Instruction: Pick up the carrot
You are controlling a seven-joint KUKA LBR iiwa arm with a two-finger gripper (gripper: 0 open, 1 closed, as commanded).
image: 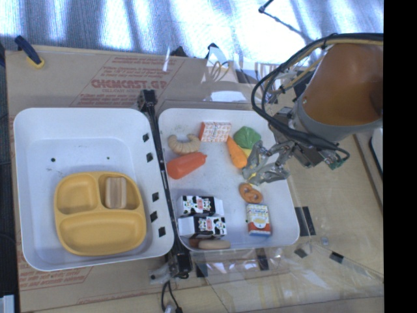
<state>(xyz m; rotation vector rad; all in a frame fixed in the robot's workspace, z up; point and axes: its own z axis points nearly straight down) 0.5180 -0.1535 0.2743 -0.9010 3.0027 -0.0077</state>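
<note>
A broad orange band (345, 87) wraps the arm above its wrist, topped by a dark grey rim. Black cables (287, 77) loop in wide arcs along the wrist's side, some with yellowish strands. Below sits a grey wrist housing (319, 132), and from it extends the gripper (260, 168), a bare-metal assembly of silver linkages and slim fingers.

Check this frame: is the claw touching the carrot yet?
Cannot tell. In the camera view the claw sits right beside the carrot at its lower right end, but from this slanted angle neither contact nor a gap shows plainly.
</note>
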